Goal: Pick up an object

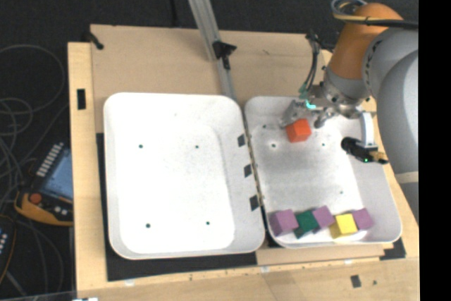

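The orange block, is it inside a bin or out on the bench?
Inside. The orange block is over the white floor of the right bin, near its far end, right under the gripper. Whether it is lifted or resting, I cannot tell.

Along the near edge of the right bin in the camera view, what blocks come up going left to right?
purple block → green block → second purple block → yellow block → third purple block

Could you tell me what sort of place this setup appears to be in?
Probably a robotics lab: a wooden bench with two white bins, coloured blocks, a robot arm, and loose cables on dark carpet.
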Robot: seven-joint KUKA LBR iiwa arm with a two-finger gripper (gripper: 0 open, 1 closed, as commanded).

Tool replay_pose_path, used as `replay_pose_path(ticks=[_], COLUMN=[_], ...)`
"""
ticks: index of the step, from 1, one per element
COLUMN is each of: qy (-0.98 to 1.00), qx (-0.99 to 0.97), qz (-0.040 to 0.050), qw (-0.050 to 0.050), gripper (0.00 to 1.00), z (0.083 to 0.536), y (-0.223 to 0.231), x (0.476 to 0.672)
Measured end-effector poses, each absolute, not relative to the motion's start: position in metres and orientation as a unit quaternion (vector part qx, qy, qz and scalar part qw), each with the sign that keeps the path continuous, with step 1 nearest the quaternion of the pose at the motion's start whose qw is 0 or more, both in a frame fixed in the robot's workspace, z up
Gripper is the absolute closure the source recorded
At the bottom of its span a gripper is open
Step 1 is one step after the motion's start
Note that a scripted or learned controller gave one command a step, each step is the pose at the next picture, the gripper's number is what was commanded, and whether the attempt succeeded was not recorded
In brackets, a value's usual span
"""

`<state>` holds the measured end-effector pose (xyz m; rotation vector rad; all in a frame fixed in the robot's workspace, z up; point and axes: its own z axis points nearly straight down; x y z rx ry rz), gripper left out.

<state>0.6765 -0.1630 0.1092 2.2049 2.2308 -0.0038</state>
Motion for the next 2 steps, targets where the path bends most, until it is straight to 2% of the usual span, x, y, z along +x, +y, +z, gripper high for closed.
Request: replay_pose_path(ticks=[1, 2], qy=[0.713, 0.714], qx=[0.701, 0.700], qz=[-0.0015, -0.0023], qw=[0.004, 0.005], gripper=[1.00, 1.00], z=[0.121, 0.132], y=[-0.164, -0.165], x=[0.677, 0.677])
